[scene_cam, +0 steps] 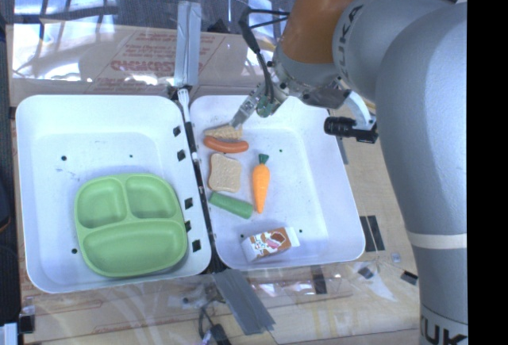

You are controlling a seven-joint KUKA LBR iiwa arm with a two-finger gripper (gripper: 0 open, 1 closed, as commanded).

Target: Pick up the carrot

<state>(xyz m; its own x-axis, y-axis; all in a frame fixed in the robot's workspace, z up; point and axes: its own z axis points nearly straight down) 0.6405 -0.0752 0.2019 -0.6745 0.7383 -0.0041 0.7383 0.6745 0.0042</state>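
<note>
Bench, two white bins; right bin holds the food. Carrot lies mid-bin, long axis near-to-far, green top toward the far edge. Gripper hangs toward the far-left corner beyond it, fingers slightly apart, nothing between them. Hotdog lies between gripper and carrot.

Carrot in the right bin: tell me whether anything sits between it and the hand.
Nothing visible blocks it from above. The hand hovers over the bin's far end near the hot dog. The carrot lies nearer the camera, apart from the toast and the cucumber.
</note>
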